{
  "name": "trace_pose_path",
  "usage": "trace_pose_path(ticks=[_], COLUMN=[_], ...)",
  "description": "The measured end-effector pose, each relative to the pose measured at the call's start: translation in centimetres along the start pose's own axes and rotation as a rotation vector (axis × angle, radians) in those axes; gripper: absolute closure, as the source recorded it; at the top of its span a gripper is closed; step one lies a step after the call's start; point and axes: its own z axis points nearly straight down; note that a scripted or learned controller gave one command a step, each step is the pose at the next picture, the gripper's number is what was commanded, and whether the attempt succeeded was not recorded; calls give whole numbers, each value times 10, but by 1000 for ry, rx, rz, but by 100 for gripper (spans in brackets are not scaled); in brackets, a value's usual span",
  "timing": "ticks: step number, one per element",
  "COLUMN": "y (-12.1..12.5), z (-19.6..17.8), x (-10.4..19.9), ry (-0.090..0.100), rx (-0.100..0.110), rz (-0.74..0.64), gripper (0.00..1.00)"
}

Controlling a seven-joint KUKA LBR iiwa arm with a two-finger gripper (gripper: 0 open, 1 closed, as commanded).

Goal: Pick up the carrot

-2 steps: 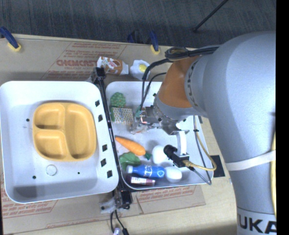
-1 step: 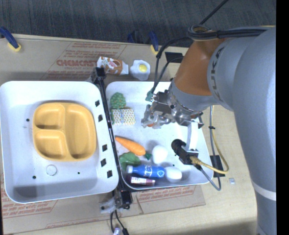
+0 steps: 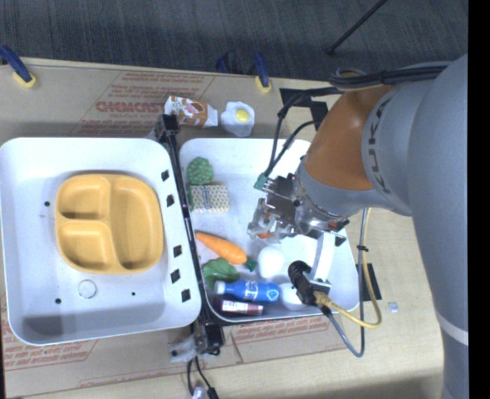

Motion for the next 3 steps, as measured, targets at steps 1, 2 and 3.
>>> trace_pose_path(ticks=[1,2,3], y=[-61,-52,-38], z=[35,-54,-58], x=[104,84,49], ry=[-1,0,1], rx=[-1,-4,-4], rz=[-19,-98,200], gripper=[100,100,100])
